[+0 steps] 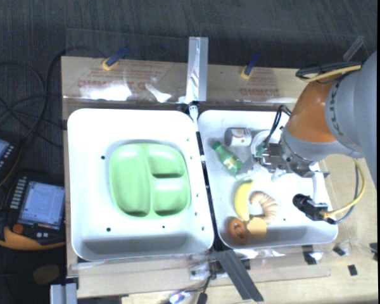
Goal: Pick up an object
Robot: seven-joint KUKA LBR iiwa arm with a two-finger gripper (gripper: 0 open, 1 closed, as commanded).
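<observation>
The pincer hangs low over the middle of the right bin, a cluster of pale metal parts at the end of the arm, whose smooth grey casing carries a glossy orange band. From where I stand I cannot tell whether the pincer is wide or narrow, and nothing shows in its grip.

Just to its left lies a small green bottle, tilted on its side, and beside that, toward the back wall, a short metal can with a dull silvery shine. Nearer the front of the same bin a curved yellow banana rests against a ridged, pinkish ring-shaped piece. Below them sit a rounded brown lump and a tan block, touching each other by the front rim.

The left bin, white and shallow with rounded corners, holds a matte light-green plate divided into compartments, one large and two smaller.

Both bins sit side by side on the tan bench. At its back edge crinkled clear plastic sheeting is clipped down. Off to the left, on the dark carpet, lies a handheld screen unit with black cables.
</observation>
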